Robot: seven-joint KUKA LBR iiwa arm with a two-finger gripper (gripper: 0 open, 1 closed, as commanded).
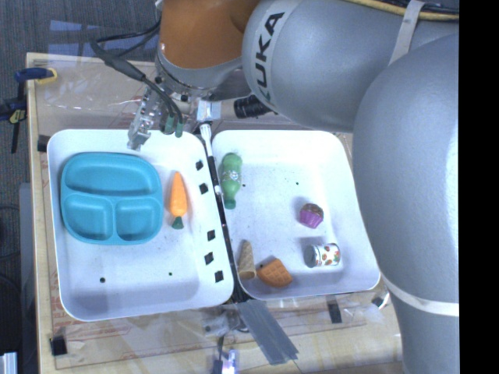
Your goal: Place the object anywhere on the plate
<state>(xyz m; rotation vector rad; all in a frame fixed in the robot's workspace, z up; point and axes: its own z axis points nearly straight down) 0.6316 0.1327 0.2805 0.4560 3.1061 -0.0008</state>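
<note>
Carrot still off the plate: I watch from my remote station as the small orange plastic carrot with a green stub (178,199) lies on the floor of the left white bin (117,287), just beside the right edge of the turquoise three-compartment plastic plate (109,197). I cannot tell whether it touches the plate's rim, but it is clearly not on it, so I judge the placing not done. The grey KUKA arm (312,53) leans in from the right, and its gripper (143,127) hangs over the far rim of the left bin, above the plate's upper right corner and apart from the carrot, which sits nearer the camera and slightly to the right. I cannot tell how the gripper is set, and I see nothing carried in it. By my reading, the grasp, the lift and the drop onto the plate all remain. In the right white bin (343,170) a green toy bottle (230,176), a purple cupcake-like toy (311,215), a small printed can (327,255) and a tan ice-cream cone (261,267) lie scattered on the desk's other side.
</note>
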